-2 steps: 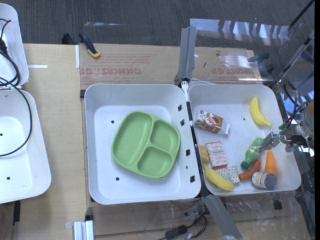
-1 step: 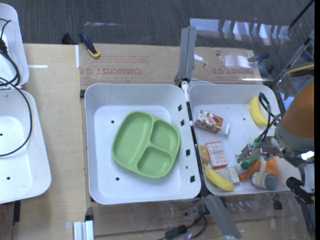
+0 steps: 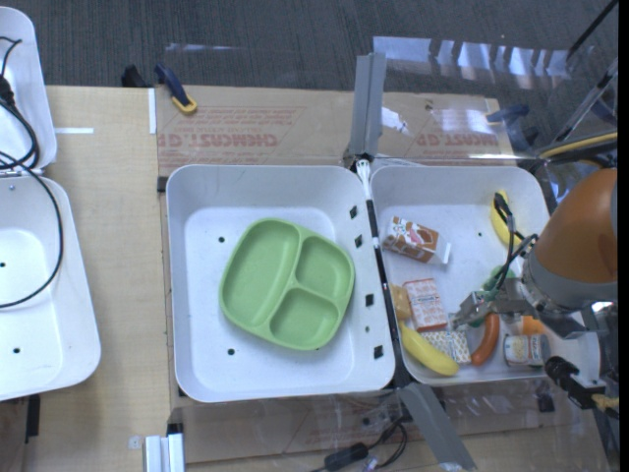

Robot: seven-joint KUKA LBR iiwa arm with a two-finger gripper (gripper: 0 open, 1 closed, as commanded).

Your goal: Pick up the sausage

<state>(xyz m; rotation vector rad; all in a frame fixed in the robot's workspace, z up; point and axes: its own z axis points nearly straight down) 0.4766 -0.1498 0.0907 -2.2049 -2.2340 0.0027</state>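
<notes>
Gripper (image 3: 479, 310) hovers just above sausage (image 3: 485, 339), not visibly gripping it.

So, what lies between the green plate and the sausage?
In the camera view, between the green plate and the sausage come the bin walls, then a banana and a small patterned packet.

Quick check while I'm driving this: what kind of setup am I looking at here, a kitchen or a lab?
Most likely a robot lab test bench, not a kitchen: two shallow white bins sit on a cardboard-covered bench, toy food such as a sausage and banana fills one, and loose cables run alongside.
</notes>
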